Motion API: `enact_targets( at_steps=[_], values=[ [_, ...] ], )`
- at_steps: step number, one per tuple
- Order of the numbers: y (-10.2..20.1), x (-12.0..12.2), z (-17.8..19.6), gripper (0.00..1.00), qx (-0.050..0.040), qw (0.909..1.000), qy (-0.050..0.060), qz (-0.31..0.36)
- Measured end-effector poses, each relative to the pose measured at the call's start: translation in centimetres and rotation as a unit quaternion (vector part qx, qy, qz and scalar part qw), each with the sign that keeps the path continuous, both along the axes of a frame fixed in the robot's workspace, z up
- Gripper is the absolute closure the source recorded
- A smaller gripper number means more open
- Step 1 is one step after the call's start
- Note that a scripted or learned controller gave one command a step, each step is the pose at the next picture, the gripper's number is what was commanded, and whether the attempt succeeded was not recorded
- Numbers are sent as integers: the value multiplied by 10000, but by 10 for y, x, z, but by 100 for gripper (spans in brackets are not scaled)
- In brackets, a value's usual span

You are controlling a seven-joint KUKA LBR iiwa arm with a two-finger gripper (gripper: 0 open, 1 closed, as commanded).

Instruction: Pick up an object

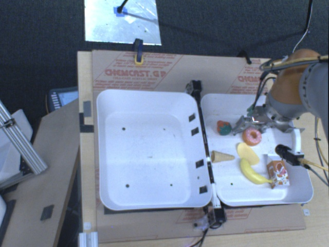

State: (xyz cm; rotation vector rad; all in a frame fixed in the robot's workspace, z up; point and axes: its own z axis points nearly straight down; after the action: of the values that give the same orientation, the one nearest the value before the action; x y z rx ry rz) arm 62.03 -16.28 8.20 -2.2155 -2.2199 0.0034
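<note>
Pink-frosted toy doughnut (252, 136) lies in the right white bin (303, 192), seemingly the target, since the claw (245, 123) hangs just beside it; whether it grips anything, I cannot tell.

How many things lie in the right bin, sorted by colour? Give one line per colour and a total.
Yellow: 2, the banana and the yellow slice
Pink: 1, the doughnut
Red and green: 1, the strawberry
Tan: 1, the cone
Orange and white: 1, the small carton
Total: 6
</note>
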Motion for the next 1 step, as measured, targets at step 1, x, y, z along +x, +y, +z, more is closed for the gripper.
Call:
enact_targets(
  at_steps=[1],
  values=[
    [-39, -2, 3, 0, -26, 10000, -45, -18]
  ],
)
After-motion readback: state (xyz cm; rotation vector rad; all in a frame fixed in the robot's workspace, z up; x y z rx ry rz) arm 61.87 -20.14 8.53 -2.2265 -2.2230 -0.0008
